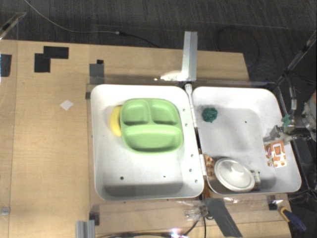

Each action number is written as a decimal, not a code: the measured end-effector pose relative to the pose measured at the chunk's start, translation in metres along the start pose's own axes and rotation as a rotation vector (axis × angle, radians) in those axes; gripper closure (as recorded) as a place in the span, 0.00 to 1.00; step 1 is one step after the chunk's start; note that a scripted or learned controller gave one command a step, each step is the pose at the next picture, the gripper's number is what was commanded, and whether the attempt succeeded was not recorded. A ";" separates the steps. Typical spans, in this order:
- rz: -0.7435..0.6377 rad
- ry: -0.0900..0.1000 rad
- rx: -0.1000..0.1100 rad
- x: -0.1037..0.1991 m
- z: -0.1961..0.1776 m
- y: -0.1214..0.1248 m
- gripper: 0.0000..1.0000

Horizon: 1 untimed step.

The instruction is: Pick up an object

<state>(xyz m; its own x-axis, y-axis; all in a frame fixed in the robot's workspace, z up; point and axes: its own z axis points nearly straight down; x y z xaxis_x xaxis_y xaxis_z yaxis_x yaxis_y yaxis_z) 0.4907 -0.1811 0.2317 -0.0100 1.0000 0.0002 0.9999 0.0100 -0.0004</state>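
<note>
1. In the left bin we see a green divided plate, smooth moulded plastic with three shallow compartments and rounded corners, lying toward 12 o'clock of the bin floor. A yellow object, curved and banana-like, touches the plate's 9 o'clock edge and is partly tucked beneath it.

2. In the right bin, a small teal lump, rough-surfaced and irregular, lies alone near 11 o'clock, well apart from everything else. It looks soft enough to give under the fingers, and we judge it the easiest target.

3. At the bin's 6 o'clock corner sits a shiny metal pot, round, domed and reflective, pressed against the near wall. Its hard, slick curve would likely slide out of a pinch, and the wall crowds one side.

4. At 3 o'clock, the gripper hangs at the bin's right wall, just above an orange-and-white flat piece that looks like printed card or a packet. We cannot tell how the gripper is set, and nothing visibly sits within it.

5. To do this well, we would come down straight over the chosen object, centred, clear of the bin walls, and close only once low enough to straddle it.
</note>
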 end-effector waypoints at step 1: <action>-0.117 -0.001 -0.001 -0.016 -0.051 0.046 1.00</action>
